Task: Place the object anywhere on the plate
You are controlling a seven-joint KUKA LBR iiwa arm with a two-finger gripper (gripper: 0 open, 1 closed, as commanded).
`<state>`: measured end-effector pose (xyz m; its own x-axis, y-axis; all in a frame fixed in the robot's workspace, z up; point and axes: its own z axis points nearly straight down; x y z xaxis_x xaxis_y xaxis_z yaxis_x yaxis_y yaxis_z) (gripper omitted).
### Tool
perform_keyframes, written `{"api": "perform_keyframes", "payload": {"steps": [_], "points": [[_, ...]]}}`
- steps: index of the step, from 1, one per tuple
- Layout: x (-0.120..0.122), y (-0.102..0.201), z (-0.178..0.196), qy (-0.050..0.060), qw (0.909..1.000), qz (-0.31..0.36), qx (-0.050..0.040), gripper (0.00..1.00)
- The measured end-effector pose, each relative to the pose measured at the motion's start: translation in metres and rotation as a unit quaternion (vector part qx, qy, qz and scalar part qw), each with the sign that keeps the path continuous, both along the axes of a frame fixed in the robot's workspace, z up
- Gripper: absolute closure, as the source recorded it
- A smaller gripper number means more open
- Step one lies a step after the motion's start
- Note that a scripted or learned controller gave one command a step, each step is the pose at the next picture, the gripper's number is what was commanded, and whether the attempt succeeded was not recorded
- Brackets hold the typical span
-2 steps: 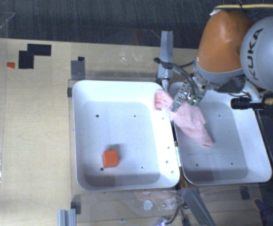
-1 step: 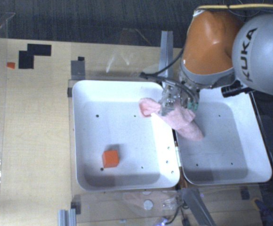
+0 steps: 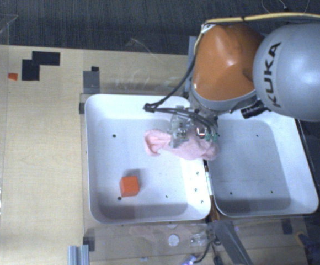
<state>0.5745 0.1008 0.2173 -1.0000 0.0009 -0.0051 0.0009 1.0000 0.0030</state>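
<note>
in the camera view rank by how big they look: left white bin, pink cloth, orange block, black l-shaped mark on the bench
1. Shallow white left bin
2. Crumpled pink cloth, partly hidden under the arm
3. Black L-shaped mark
4. Small orange block, close to the mark in apparent size, so that order is unsure

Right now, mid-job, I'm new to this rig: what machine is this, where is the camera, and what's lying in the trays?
The big grey and orange shape is a KUKA robot arm reaching in from the right. The single camera sits above the bench, looking down at a slant. Two shallow white bins lie side by side. The left bin holds an orange block and a pink, soft-looking object near its right wall. The gripper sits right over that pink object; I cannot tell whether it grips it. The right bin is partly covered by the arm.
</note>
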Motion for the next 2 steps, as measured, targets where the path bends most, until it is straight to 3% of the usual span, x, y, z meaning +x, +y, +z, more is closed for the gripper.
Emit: {"api": "perform_keyframes", "payload": {"steps": [1,2], "points": [[-0.0129,0.0498,0.0052,-0.001,1.0000,0.002,0.0005,1.00],[-0.0128,0.0496,0.0054,-0.001,1.0000,0.002,0.0005,0.00]]}}
